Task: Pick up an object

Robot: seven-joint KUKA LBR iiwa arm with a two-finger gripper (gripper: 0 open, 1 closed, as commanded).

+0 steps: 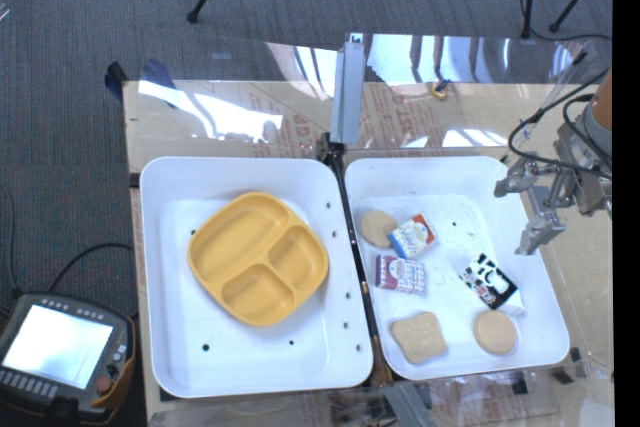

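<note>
While the gripper (535, 215) hangs over the right bin's (455, 370) far right edge with its two fingers apart and nothing between them, the nearest thing to pick is the black-and-white carton (489, 280), lying tilted just below it. That carton sits near the bin wall, so a finger could, I judge, strike the rim or push the carton aside. The round cookie (495, 332) and toast slice (419, 337) lie flat, and fingers may slide over them. The yellow plate (258, 258) lies well apart in the left bin (180, 365).
</note>
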